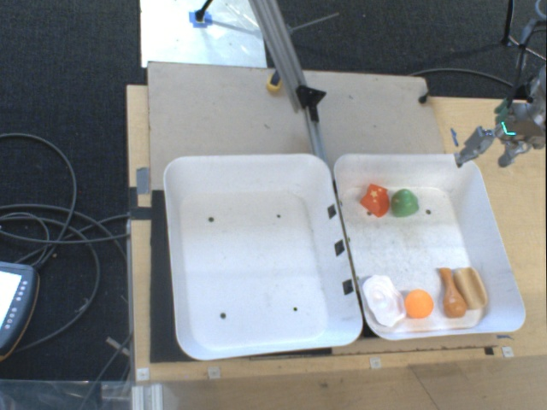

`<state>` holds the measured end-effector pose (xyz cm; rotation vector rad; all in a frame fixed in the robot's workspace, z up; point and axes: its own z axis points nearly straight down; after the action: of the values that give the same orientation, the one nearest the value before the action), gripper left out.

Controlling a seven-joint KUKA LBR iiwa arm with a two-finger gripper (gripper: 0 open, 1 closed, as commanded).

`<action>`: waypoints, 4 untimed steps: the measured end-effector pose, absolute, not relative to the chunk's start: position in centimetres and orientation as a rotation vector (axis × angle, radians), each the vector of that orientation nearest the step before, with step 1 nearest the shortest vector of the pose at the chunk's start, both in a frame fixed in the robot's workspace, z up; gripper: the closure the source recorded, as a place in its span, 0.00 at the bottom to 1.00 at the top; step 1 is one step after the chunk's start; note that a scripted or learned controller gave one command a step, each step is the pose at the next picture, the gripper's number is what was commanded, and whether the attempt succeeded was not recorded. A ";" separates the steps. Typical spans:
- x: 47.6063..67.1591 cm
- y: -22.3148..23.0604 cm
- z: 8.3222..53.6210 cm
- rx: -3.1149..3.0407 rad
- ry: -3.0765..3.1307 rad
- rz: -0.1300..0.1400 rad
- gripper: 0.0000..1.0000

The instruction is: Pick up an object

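The right bin (pixel 479 203) holds a red piece (pixel 374 200) and a green ball (pixel 404 202) near its far side. Along its near side lie a white lump (pixel 382 299), an orange ball (pixel 418 304), a brown drumstick-shaped toy (pixel 451 295) and a tan bun-shaped toy (pixel 471 286). My gripper (pixel 489 148) hangs at the far right, above the bin's far right corner, well away from all the objects. Its two fingers stand spread apart with nothing between them.
The left bin (pixel 184 229) lies beside the right one, with a row of black clips (pixel 338 247) along their shared wall. A grey pole (pixel 282 45) slants across the back of the bench. Cables lie on the floor at the left.
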<state>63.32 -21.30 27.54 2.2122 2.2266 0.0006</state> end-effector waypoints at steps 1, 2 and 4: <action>63.2 -21.2 23.4 2.218 2.225 -0.002 0.00; 62.4 -21.5 18.9 2.220 2.223 -0.002 0.00; 62.1 -21.5 14.3 2.216 2.220 0.004 1.00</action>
<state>62.11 -21.52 14.29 2.2156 2.2200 0.0037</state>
